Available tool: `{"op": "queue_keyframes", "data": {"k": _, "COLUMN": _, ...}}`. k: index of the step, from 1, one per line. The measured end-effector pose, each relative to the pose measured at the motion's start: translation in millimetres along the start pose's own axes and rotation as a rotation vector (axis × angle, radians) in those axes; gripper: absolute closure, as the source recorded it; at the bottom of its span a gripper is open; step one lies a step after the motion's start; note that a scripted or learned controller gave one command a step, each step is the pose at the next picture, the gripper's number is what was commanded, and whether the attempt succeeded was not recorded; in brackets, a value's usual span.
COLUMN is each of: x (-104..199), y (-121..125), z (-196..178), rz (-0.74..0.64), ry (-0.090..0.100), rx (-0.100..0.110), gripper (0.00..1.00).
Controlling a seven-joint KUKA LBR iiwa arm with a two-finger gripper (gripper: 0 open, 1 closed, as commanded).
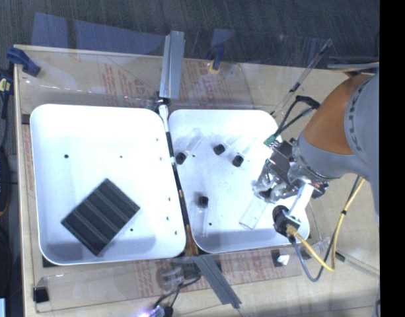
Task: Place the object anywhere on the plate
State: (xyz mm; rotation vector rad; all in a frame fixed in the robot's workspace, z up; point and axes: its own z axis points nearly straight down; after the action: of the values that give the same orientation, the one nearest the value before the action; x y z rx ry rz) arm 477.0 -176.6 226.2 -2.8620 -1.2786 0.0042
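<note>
Presently, my gripper (271, 189) hangs low over the right-hand side of the right bin (209, 244), my grey arm (341, 137) entering from the right with its orange band above the wrist. The mechanism is a cluttered metallic mass from this angle, and I cannot tell how far my fingers stand apart, nor whether anything lies between them.

Just below and left of my gripper, a pale, clear oblong object (253, 214) lies tilted on the bin floor, close to the gripper; whether it touches my fingers I cannot tell. Other clear items with dark caps are scattered in the same bin: one by the left wall (181, 157), two near the middle toward the back (219, 149) (237, 159), and one lower down (201, 201).

The left bin (37, 177) holds a dark ribbed rectangular plate (100, 216), lying flat and turned at a slant in the bin's front portion, well apart from my gripper. A yellow cable (314, 256) loops beyond the right bin's front corner.
</note>
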Motion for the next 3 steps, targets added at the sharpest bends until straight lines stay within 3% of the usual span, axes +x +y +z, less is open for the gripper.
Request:
{"op": "queue_keyframes", "data": {"k": 1, "x": 86, "y": 1, "z": 70, "rz": 0.002, "ry": -0.003, "rx": 0.001, "gripper": 1.00}}
{"op": "queue_keyframes", "data": {"k": 2, "x": 153, "y": -44, "z": 36, "rz": -0.238, "ry": -0.002, "rx": -0.004, "gripper": 1.00}}
{"op": "queue_keyframes", "data": {"k": 3, "x": 214, "y": -74, "z": 13, "rz": -0.345, "ry": -0.004, "rx": -0.001, "gripper": 1.00}}
